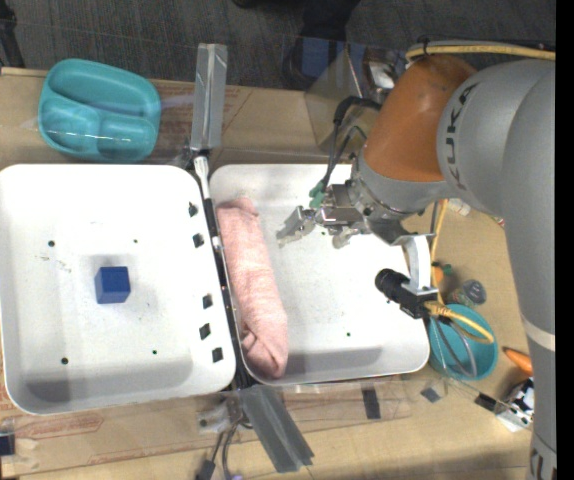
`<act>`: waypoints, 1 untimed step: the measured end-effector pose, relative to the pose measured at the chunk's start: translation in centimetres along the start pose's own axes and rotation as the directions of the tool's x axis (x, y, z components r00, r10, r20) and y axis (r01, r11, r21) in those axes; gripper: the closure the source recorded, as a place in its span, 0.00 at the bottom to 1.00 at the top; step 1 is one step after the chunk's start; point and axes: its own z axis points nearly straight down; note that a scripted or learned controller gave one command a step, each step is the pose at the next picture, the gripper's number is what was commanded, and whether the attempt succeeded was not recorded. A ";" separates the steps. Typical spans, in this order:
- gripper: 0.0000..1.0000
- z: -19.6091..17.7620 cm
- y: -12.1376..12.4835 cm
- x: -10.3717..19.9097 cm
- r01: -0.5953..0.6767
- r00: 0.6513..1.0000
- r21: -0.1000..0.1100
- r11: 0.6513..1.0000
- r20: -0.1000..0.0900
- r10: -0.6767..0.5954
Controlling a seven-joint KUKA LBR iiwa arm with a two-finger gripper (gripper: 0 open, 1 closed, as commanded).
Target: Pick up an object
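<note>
The pink rolled towel lies along the right bin's left wall, its lower end dim in shadow. At two o'clock from it the gripper hovers, fingers apart and holding nothing. A blue cube sits mid left bin.

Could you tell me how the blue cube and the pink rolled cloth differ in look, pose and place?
The blue cube is small, boxy and hard-edged; the pink rolled cloth is long, soft and rounded. The cube sits alone near the middle of the left bin; the cloth lies lengthwise against the left wall of the right bin. The cube is far from the gripper; the cloth's upper end is near it. Both rest on a bin floor, ungrasped.
</note>
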 end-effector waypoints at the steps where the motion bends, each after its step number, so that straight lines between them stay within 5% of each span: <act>1: 0.00 3.6 -0.4 0.5 -0.008 1.000 -0.002 1.000 0.001 0.008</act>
